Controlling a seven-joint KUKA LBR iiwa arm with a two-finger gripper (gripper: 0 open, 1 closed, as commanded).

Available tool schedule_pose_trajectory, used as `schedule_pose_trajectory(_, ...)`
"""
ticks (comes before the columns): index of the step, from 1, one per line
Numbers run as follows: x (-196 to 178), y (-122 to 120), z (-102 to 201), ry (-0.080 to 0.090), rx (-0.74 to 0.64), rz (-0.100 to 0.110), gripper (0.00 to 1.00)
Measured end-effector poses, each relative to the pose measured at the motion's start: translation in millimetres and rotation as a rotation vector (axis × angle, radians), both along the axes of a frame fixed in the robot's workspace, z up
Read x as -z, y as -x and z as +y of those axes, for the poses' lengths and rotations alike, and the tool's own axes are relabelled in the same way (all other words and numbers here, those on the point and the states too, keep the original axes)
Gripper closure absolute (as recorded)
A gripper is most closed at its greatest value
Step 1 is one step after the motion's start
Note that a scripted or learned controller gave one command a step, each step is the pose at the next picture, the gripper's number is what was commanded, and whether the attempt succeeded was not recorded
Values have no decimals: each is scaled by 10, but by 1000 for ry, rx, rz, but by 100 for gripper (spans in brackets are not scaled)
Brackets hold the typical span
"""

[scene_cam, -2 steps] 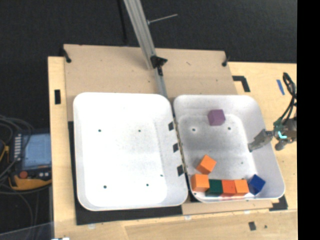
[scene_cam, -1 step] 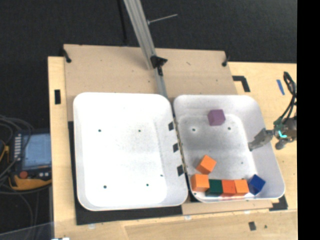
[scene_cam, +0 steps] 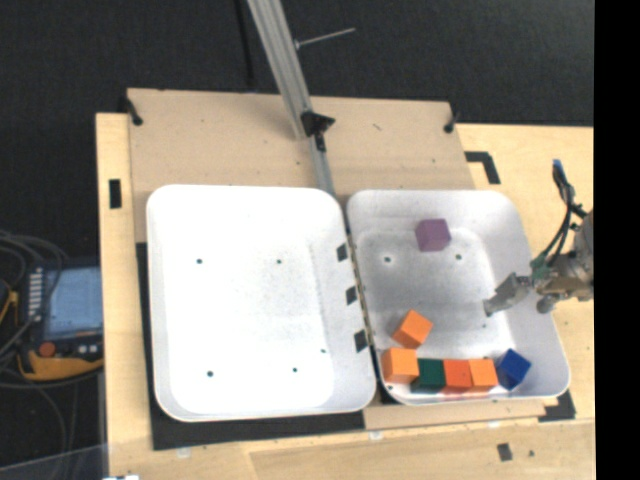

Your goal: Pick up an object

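Blocks point(scene_cam: 455, 373) (orange, green, blue) line right bin's point(scene_cam: 520, 218) near wall.

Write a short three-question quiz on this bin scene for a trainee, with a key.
1. True or false: the purple block lies in the left bin.
2. Which block sits nearest the front right corner of the right bin? A) green block B) blue block C) purple block
3. Fill in: the pincer reaches in over the ____ bin.

Key:
1. False; it lies toward the back of the right bin.
2. B.
3. Right.
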State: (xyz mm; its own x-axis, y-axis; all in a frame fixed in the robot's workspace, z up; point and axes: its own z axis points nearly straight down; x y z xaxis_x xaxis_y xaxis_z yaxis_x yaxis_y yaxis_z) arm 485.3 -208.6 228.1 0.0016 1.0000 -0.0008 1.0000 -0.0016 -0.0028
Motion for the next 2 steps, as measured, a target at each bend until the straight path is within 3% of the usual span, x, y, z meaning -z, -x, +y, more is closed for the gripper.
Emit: schedule_pose_trajectory(2, 1231, 7, -61, 0, 0, 1, 0)
